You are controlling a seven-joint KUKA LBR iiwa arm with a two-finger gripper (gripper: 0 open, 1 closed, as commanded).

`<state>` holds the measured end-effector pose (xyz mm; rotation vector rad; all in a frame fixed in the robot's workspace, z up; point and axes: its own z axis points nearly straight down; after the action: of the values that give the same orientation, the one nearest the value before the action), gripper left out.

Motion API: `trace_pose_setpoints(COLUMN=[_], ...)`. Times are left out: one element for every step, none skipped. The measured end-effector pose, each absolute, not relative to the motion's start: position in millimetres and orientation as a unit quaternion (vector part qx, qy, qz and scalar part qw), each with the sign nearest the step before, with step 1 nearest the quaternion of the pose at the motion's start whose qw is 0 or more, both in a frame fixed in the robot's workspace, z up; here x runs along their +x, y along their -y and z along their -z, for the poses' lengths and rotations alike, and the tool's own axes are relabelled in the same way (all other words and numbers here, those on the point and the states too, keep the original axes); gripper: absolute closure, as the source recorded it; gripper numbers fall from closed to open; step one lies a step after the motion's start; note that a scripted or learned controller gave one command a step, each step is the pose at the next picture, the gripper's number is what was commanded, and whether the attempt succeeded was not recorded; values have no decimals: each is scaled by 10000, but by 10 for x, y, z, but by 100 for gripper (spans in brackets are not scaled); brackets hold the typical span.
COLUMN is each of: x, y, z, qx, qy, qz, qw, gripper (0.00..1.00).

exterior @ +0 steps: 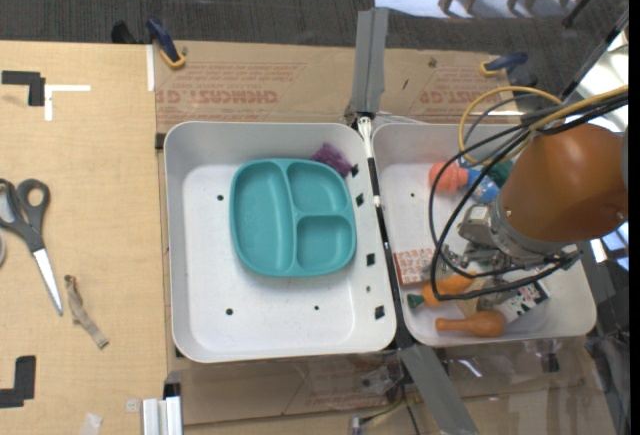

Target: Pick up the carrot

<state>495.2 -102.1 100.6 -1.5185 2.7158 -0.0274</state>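
Jaws state cannot tell, gripper (478, 258) above carrot (446, 291), carrot lengthwise left-right, green tip left, right bin (415, 178).

two bins are set side by side on the bench. in the left bin (190, 323) a divided plate (294, 217) lies near the middle, with a small object (333, 159) just behind it at the back wall. in the right bin (560, 323) the arm (565, 183) is positioned over the middle. the carrot (445, 290) lies under it toward the front left, a card (410, 267) just left of it, another vegetable (470, 325) just in front. scissors (30, 233) lie on the bench well left of the bins.
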Motion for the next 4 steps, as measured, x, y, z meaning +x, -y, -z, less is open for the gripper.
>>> trace_pose_setpoints(x=[4942, 5218, 5230, 5244], y=[1002, 325, 323, 318], z=[-1084, -1918, -2004, -2093], qx=[-4862, -4767, -4745, -4724], qy=[-8737, -8791, -8802, -8813], qz=[57, -7, -16, -23], qw=[127, 20, 35, 54], gripper=[100, 100, 100, 100])
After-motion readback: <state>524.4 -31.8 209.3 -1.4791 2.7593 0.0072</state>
